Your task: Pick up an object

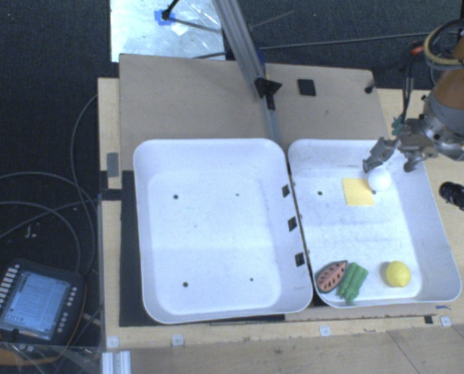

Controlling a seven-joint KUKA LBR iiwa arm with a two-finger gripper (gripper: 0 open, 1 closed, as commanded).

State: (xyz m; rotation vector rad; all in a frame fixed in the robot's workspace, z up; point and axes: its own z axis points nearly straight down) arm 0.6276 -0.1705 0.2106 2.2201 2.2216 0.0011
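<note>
Ridged green toy [352,280], round lemon [398,273]

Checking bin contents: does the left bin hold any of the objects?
No, the lemon, yellow square and white ball all lie in the right bin.

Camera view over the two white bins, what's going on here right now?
A grey robot arm reaches in from the right, its gripper over the far part of the right bin, just above a white ball beside a yellow square. A lemon, a green object and a reddish oval object lie along the near edge.
</note>
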